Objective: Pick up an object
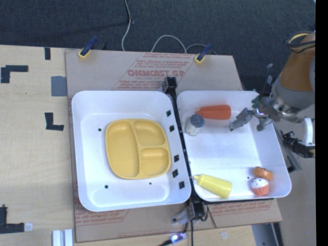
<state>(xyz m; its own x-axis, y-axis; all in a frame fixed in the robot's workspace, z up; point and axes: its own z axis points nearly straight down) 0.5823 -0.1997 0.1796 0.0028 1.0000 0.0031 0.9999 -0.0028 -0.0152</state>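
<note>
The right bin (pixel 225 147) holds an orange carrot-shaped toy (pixel 213 112) near its far wall. Beside it on the left is a small grey-capped white bottle (pixel 193 124). A yellow squeeze bottle (pixel 214 184) lies at the near left, and an orange-and-white toy (pixel 261 181) sits in the near right corner. My gripper (pixel 247 125) hangs over the bin's right side, just right of the carrot toy and a little nearer. It is open, with nothing between its fingers.
The left bin (pixel 84 137) holds a yellow divided plate (pixel 137 148). A black clip strip (pixel 177 137) runs along the seam between the bins. The arm's orange band (pixel 300 68) stands beyond the right bin's far right corner.
</note>
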